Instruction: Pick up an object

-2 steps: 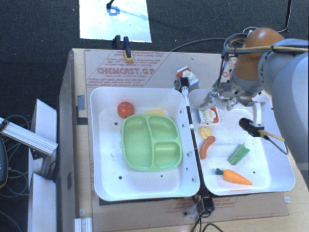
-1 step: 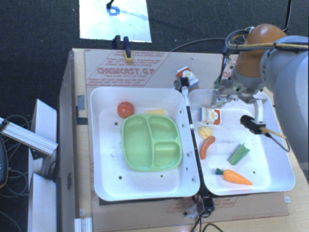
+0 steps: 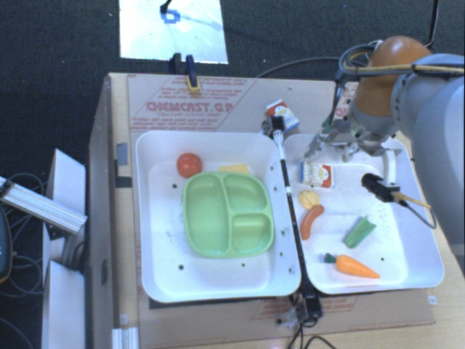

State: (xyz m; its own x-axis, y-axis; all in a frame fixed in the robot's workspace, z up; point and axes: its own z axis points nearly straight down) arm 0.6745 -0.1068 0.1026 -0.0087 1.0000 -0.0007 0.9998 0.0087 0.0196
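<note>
Two white bins side by side: left bin (image 3: 156,267) with a green tray (image 3: 227,213), a red ball (image 3: 189,164) and a yellow bit (image 3: 234,169). Over in the right bin (image 3: 425,264), a little white carton (image 3: 317,174), a yellow lump (image 3: 309,198), a red sausage (image 3: 311,221), a green stick (image 3: 360,231) and a carrot (image 3: 356,266) (all lying loose). Just behind the carton, the gripper (image 3: 332,147), fingers apart, nothing between them.
</note>
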